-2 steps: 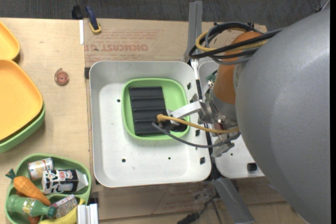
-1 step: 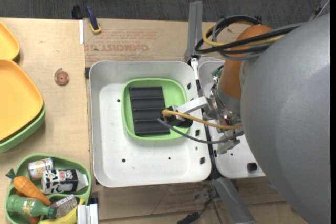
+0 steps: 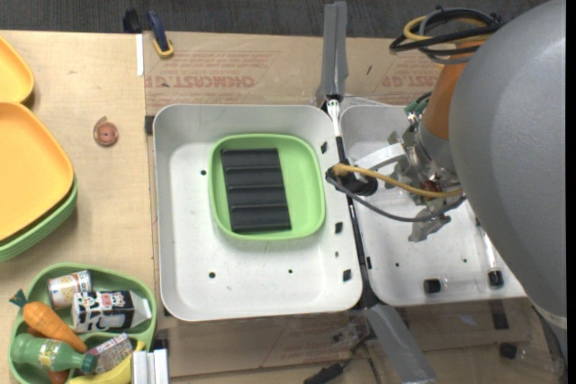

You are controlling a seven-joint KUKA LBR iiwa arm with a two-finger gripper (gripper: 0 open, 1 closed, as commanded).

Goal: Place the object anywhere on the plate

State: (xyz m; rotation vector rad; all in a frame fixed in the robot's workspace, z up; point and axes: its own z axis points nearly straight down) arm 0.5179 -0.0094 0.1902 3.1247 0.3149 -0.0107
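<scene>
Resting on green plate (image 3: 311,209): dark ridged object (image 3: 256,190).

Arm (image 3: 522,130) hides much of the right bin (image 3: 396,274); pincer fingers indiscernible

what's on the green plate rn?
A black ridged block lies flat on the green plate, in the left bin. Whatever is under the block is covered.
</scene>
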